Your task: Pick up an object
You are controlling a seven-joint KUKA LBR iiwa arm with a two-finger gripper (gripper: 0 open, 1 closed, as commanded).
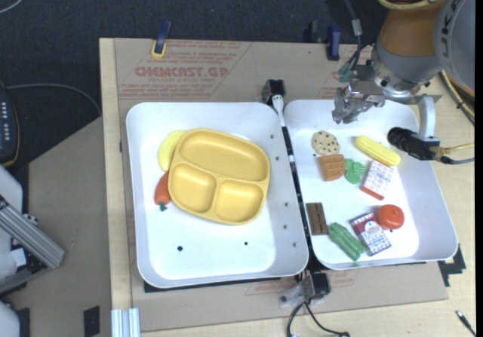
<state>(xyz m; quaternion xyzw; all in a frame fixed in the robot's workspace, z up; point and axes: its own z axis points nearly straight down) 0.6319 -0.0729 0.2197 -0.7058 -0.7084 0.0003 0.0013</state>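
While the grey arm with its orange band is reaching in from the upper right, the gripper (349, 112) is hanging over the far edge of the right bin (434, 207), at about twelve o'clock of that bin's cluster of toys; whether its fingers are spread or closed cannot be told from this angle, and nothing is showing between them. Lying nearest to it is the chocolate-chip cookie (325, 142), just toward six o'clock of the gripper and apart from it. Touching the cookie at its six o'clock side is a brown toast slice (332, 167), with a green vegetable piece (354, 171) just beside that at three o'clock. A yellow corn cob (377, 151) is lying tilted at about four o'clock of the gripper, and a red-and-white carton (376, 179) is sitting just below the cob. Farther toward the near edge, a chocolate bar (316, 218) is resting by the bin's left wall, a green pickle (345, 240) is lying next to a small printed box (372, 234), and a red tomato (390, 216) is touching that box. Across in the left bin (143, 177), a yellow divided tray (217, 176) is sitting with a banana (169, 147) at its ten o'clock and a red pepper (162, 191) at its nine o'clock.
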